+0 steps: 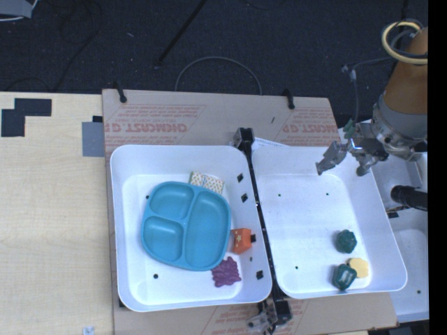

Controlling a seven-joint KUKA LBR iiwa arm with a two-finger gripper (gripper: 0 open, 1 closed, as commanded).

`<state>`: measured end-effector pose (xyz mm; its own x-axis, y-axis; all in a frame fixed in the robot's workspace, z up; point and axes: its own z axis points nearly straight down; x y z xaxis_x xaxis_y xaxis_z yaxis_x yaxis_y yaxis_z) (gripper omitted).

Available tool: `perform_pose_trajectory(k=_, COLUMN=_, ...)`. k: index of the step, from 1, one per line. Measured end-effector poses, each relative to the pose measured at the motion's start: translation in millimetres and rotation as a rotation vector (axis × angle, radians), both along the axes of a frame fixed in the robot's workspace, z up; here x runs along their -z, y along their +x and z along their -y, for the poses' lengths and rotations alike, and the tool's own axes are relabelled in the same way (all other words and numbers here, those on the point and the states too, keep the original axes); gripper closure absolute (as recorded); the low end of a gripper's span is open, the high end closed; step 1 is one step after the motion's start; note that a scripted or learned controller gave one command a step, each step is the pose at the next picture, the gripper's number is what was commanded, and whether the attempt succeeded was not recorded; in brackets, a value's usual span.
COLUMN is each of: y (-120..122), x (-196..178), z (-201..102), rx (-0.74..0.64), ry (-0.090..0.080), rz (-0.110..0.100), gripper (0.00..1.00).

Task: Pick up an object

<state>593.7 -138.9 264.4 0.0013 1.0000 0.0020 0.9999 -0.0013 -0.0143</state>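
Observation:
My gripper [346,160] hangs over the far right edge of the right bin [307,208], its two fingers spread apart with nothing between them. Well below it, in the right bin's near right corner, lie a dark green round object [346,241], a green pepper-like object [343,276] and a small yellow piece [359,266]. In the left bin [129,187] a blue divided plate [187,225] lies flat, with a waffle-patterned cracker [207,181] behind it, an orange object [241,239] at its right and a purple grape cluster [226,272] in front.
The arm's wrist and orange band [405,89] rise at the right edge above the bench. A black divider [255,215] separates the two bins. Cardboard [209,121] lies under the bins, and dark cables run across the floor behind.

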Motion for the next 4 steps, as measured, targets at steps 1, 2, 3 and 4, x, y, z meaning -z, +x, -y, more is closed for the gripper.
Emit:
perform_pose_trajectory(k=1, y=2, x=-7, z=0, rx=-0.002, ry=-0.002, rz=0.013, gripper=0.0)
perform_pose_trajectory(k=2, y=-3, x=38, z=-6, rx=-0.002, ry=0.0, rz=0.007, gripper=0.0)
perform_pose_trajectory(k=3, y=-8, x=84, z=-2, rx=-0.001, ry=0.0, rz=0.006, gripper=0.0)
perform_pose_trajectory(k=4, y=-7, x=128, z=-2, rx=-0.001, ry=0.0, rz=0.007, gripper=0.0)
